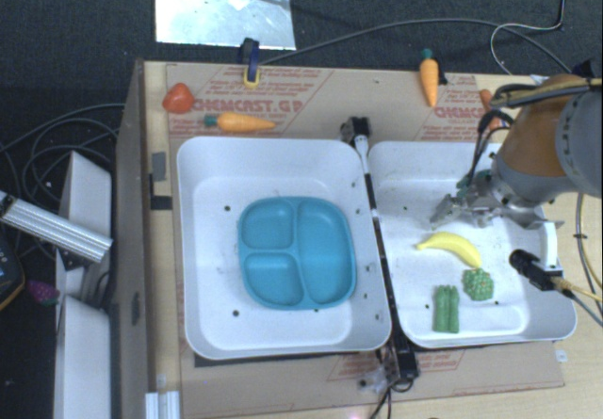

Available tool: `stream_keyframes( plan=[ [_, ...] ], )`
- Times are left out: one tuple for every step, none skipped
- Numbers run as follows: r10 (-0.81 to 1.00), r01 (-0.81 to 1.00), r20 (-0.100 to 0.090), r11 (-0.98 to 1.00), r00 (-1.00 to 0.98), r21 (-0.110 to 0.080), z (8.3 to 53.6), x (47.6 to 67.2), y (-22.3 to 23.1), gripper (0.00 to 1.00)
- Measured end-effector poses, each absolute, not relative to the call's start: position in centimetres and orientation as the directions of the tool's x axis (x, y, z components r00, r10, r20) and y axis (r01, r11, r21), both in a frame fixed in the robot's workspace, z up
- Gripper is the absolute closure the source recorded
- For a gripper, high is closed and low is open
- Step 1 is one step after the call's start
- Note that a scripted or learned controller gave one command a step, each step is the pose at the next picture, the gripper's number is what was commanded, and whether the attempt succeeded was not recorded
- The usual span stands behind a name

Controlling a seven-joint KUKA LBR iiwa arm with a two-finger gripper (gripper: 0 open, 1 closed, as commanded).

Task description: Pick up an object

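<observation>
Here my claw (462,208) hangs over the right bin (542,328), just above the banana (451,247) in the view; I cannot tell how it is set. Past the banana's right end lies the broccoli (478,284), with the green bundle (446,308) beside it. The blue divided plate (296,250) fills the left bin (212,314).

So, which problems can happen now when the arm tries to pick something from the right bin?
The gripper sits just above the banana, which is curved and smooth, so it may slip out. The broccoli and the green bundle lie close by and might get nudged.
</observation>
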State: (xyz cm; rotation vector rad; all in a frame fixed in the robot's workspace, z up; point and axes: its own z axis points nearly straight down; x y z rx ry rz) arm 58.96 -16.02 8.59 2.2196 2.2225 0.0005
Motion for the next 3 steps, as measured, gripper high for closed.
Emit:
stream_keyframes(
  plan=[
    [1.000, 1.000, 0.001, 0.004, -0.004, 0.000, 8.4, 55.4, -10.5, 0.00],
    [1.000, 1.000, -0.002, 0.001, -0.001, 0.003, 13.7, 54.8, -13.9, 0.00],
    [1.000, 1.000, 0.000, 0.003, -0.003, 0.001, 8.4, 53.9, -10.1, 0.00]
  ],
)
